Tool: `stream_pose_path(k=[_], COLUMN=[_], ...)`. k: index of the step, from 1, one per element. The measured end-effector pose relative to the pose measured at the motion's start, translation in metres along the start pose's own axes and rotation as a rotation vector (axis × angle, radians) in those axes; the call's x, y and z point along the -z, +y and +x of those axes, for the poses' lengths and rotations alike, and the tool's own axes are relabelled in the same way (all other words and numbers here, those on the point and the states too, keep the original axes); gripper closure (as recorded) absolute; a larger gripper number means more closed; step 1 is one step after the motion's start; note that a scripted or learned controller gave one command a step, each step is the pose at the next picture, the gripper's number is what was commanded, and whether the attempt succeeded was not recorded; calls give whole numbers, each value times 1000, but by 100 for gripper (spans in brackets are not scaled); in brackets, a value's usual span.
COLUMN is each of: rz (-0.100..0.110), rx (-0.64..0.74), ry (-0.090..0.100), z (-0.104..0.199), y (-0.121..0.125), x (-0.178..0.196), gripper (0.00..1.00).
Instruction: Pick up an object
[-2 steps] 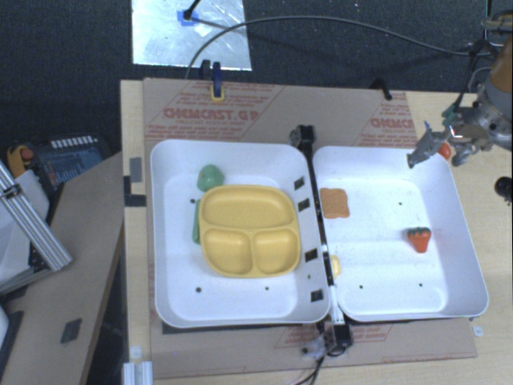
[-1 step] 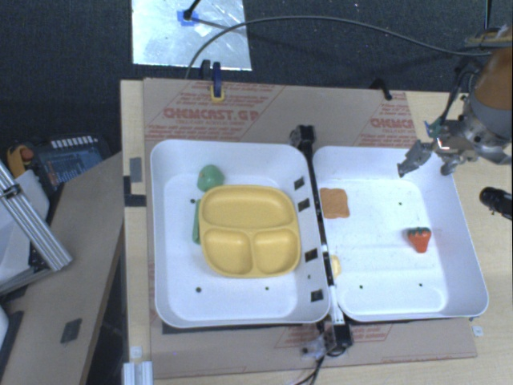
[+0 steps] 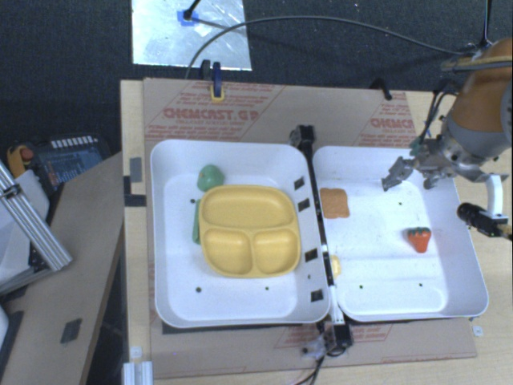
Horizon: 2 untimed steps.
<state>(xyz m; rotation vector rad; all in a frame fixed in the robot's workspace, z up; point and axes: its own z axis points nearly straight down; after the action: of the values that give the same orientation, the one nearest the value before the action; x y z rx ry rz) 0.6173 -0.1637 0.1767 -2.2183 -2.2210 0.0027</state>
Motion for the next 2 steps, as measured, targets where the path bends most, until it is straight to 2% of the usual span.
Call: stream_pose_path(k=[1, 2], rz=[-1, -8], rx=[-1, -1], ry=[0, -2], z=[8, 7], y=[-7, -5], x=[-53, -38], gripper=[0, 100])
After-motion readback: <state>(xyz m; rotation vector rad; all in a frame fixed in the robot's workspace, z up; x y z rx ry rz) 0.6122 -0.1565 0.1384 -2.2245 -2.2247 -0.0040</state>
